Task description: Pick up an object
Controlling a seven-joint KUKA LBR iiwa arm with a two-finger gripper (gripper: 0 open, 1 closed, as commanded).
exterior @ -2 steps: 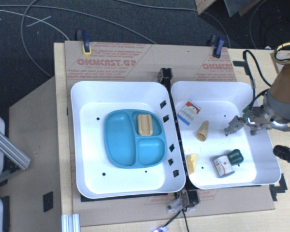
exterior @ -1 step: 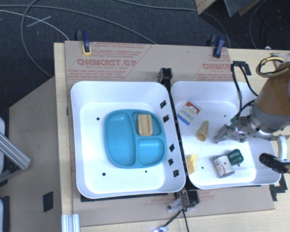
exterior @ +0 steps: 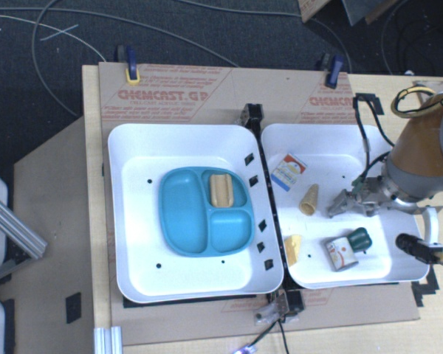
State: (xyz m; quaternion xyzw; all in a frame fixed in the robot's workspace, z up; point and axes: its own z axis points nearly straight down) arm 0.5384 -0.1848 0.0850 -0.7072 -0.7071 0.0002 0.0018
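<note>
The right bin holds several small items: a white, red and blue packet, a tan cone, a yellow piece at the bin's left wall, a white and red box and a dark green object touching that box. My gripper is low over the middle of this bin, reaching in from the right. It sits just right of the cone and above the box and green object. Nothing shows in its grasp.
The left bin carries a blue divided plate with a tan block in its upper right compartment. A black divider runs between the bins. Blue clamps hold the board's far edge. Cables trail near the arm.
</note>
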